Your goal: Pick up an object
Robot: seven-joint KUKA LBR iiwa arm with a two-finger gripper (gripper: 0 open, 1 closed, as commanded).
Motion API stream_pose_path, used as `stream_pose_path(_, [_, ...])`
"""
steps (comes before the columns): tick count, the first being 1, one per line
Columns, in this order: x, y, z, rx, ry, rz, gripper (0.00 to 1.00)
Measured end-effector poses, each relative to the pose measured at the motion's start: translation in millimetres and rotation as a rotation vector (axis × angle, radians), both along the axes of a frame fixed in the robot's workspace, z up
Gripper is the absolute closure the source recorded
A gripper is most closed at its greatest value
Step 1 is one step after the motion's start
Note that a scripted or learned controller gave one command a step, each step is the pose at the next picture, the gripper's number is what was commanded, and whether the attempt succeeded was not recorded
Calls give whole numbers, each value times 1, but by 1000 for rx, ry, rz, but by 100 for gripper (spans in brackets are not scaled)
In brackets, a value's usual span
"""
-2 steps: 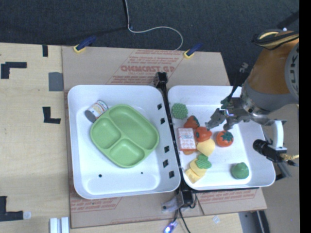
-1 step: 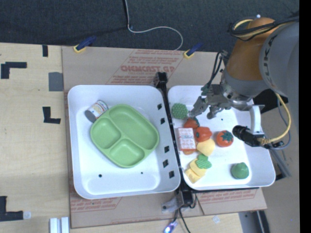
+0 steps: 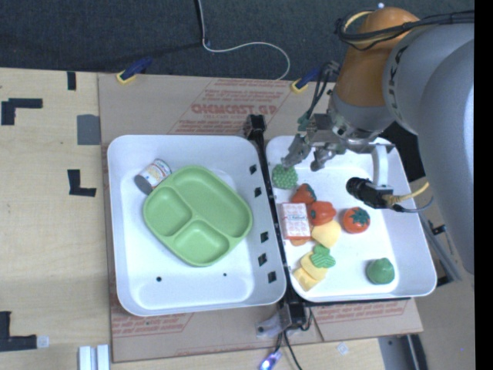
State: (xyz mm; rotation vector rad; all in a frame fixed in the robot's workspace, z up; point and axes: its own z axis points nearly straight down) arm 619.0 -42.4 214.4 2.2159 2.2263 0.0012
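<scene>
Two white bins are seen side by side on the bench. In the left bin (image 3: 127,206) a green divided plate (image 3: 197,215) is laid, its long axis running from upper left to lower right, and a small can (image 3: 152,175) is set on its side at the plate's upper-left edge, touching it.

In the right bin (image 3: 408,264) toy foods are clustered near the left wall: a green berry (image 3: 285,177), a carton (image 3: 295,222) lying flat with its long axis up and down the view, a red pepper (image 3: 319,211), a yellow piece (image 3: 326,235), a corn cob (image 3: 312,268) pointing lower left, a tomato (image 3: 355,219) and a green lump (image 3: 380,270) set well apart.

The gripper (image 3: 306,157) is held over the bin's upper left corner, just above the berry. Its fingers (image 3: 293,154) are seen spread, with nothing between them.
</scene>
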Motion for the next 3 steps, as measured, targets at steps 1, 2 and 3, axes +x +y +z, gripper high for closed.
stream_pose_path(1, [3,1,1,-1,1,-4,100])
stream_pose_path(2, [15,-3,6,-1,1,-3,100])
stream_pose_path(3, [-4,3,8,-1,2,-5,100])
